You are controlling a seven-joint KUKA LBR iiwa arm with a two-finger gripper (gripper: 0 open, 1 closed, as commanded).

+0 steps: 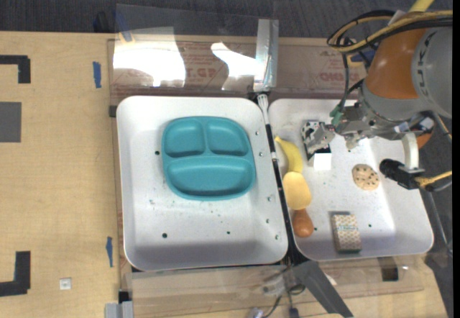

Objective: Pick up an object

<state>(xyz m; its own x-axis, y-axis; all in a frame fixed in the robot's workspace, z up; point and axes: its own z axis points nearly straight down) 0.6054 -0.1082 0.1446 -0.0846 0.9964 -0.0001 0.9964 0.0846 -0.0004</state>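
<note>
Reaching in from the right, the grey arm is hovering its gripper (314, 138) over the right bin (410, 237), beside one banana (290, 153). Nothing is showing between its fingers, which are looking parted. Next, it is needing to descend. Also lying there: one lemon (297, 190), one cookie (366, 177), one box (346, 231). The left bin (136, 237) is holding one teal tray (208, 157).

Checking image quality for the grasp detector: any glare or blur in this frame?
Camera view: strong glare on the clear panel behind the left bin; the hand reads soft and dark, its detail hard to make out; teal plate, banana and cookie are evenly lit, reasonably sharp.
</note>
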